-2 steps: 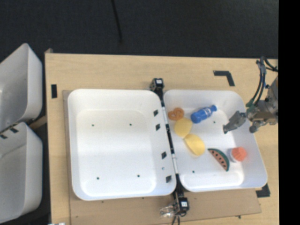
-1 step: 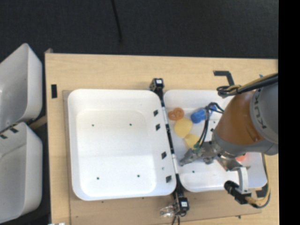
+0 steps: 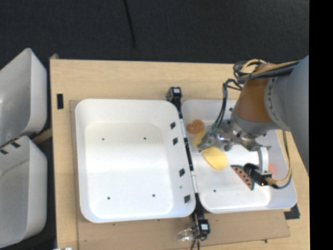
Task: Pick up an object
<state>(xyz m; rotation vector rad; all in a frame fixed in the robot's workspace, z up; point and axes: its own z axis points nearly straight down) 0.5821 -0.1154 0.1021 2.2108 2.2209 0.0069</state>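
Arm (image 3: 260, 100) hides much of right bin (image 3: 229, 204); gripper (image 3: 214, 140) blurred near yellow lump (image 3: 214, 159).

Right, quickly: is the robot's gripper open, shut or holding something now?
Gripper: cannot be told; it is close beside the rounded yellow object in the shallow white bin on the view's right.

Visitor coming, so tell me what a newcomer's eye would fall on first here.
The grey arm with its orange band reaches from the right over the right bin. A yellow lump lies just below its gripper in the view, with a small orange round piece near the bin's left wall and a dark red wedge towards the bin's right.
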